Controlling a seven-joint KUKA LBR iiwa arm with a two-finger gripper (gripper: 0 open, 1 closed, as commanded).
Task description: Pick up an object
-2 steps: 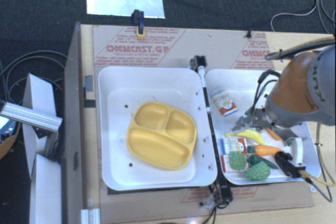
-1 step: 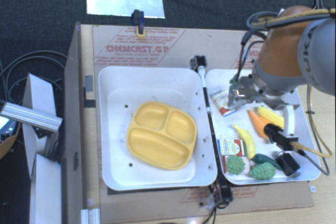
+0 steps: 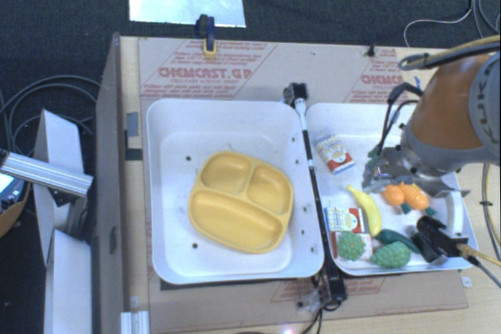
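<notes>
Presently: gripper [image 3: 385, 174] low in right bin [image 3: 368, 117], just beside orange toy [image 3: 407, 195]; whether it grips anything cannot be told. Risk: crowding by banana [image 3: 366, 209], small carton [image 3: 333, 153], green toys [image 3: 391, 254] may spoil a grasp. Left bin [image 3: 176, 168] holds yellow divided tray [image 3: 241, 201].

Tray [image 3: 241, 202] in left bin [image 3: 168, 168]; toys, perhaps food, in right bin [image 3: 352, 115].

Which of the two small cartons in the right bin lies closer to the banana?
The lower carton, touching the banana's left side. The other carton sits apart, higher up near the divider.
</notes>
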